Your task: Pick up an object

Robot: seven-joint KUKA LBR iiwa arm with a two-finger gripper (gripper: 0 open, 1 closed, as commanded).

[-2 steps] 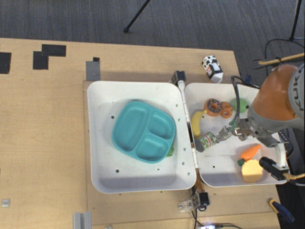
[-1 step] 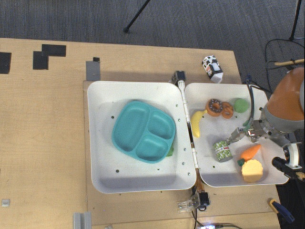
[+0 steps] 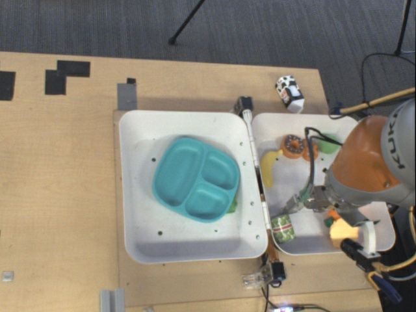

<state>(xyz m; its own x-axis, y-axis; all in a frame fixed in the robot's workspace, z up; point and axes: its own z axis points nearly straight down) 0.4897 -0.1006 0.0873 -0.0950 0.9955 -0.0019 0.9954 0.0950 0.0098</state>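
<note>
The gripper (image 3: 300, 202) hangs low over the right-hand white plastic bin (image 3: 385, 236), at the end of the grey arm with the orange band (image 3: 364, 161). The metal fingertips (image 3: 292, 205) look slightly parted and angle down and toward the bin's near-left corner. Nothing sits between them, so no grasp.

Nearest target: the small green-and-white can (image 3: 283, 228), just below and a little left of the fingertips, close but apart. It seems to lie tipped against the bin's left wall, long axis roughly along the near-far line; exact tilt is hard to read.

The yellow banana-shaped toy (image 3: 267, 168) is above and left of the fingers. The orange doughnut-like piece (image 3: 294, 145) is farther up.

Judgement: the next move is a short drop toward the can, jaws straddling its narrow width. The wall is close, so collision is a risk.
</note>
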